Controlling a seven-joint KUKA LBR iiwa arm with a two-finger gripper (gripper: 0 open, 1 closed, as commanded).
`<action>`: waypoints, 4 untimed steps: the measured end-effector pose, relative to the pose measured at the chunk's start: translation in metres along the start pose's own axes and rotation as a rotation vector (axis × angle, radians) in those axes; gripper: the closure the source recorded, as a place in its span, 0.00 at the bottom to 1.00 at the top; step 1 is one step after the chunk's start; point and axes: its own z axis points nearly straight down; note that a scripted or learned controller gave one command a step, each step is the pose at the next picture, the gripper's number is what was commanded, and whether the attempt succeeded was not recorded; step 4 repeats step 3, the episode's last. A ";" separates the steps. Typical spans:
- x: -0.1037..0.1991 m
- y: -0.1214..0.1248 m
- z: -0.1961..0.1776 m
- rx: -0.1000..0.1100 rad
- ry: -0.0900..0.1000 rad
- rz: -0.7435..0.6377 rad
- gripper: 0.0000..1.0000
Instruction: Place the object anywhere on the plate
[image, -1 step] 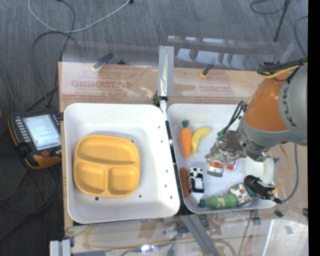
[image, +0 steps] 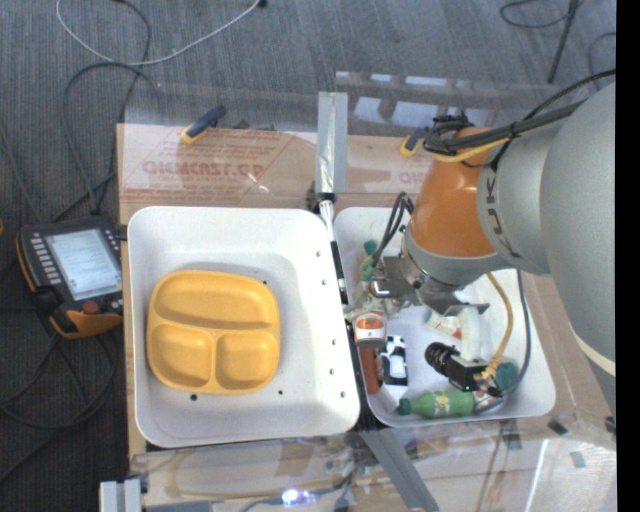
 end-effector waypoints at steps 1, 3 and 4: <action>0.060 0.021 0.000 0.001 0.000 -0.004 1.00; 0.139 0.057 0.028 0.000 -0.004 0.158 0.00; 0.139 0.057 0.028 0.000 -0.004 0.158 0.00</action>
